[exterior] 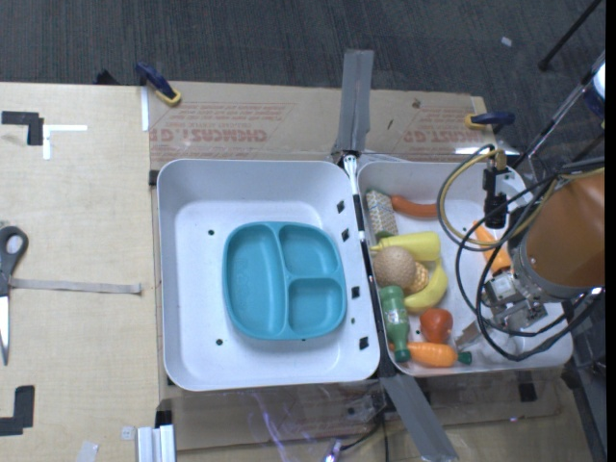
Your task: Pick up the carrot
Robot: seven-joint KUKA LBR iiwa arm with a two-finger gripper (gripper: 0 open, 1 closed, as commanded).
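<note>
The carrot [430, 355] is orange with a green stub at its right end. It lies flat against the front wall of the right bin [452, 176], just below a red tomato [435, 323]. The gripper [502, 304] hangs over the right side of that bin, under the arm's orange band [576, 231] and a tangle of black cables. It is to the right of the carrot and a little further back, apart from it. Nothing shows held in it.
Left of the carrot stands a green bottle [393, 316]. Behind it lie a banana [416, 248], a brown ball [397, 268], a corn cob [381, 214] and a red pepper [416, 206]. The left bin [183, 287] holds a teal divided plate [285, 279]. Scissors [8, 258] lie at far left.
</note>
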